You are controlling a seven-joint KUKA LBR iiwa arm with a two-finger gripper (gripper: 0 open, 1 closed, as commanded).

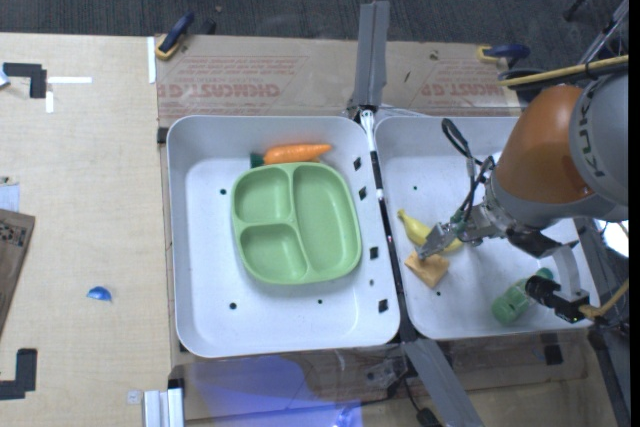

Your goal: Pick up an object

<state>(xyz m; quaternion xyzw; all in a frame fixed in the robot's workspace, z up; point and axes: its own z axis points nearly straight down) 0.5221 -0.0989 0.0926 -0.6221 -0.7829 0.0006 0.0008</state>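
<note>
- The yellow plastic banana (416,228) lies in the right white bin (430,315), long way running far-left to near-right.
- The metal gripper (437,246) is low over it; I cannot tell how its grip stands.
- A tan block (427,270) touches the banana's near side.

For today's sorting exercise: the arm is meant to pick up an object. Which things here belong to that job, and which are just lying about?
Part of the job:
gripper
banana
tan block
right bin

Lying about:
green divided plate
carrot
green cylinder
left bin
</note>
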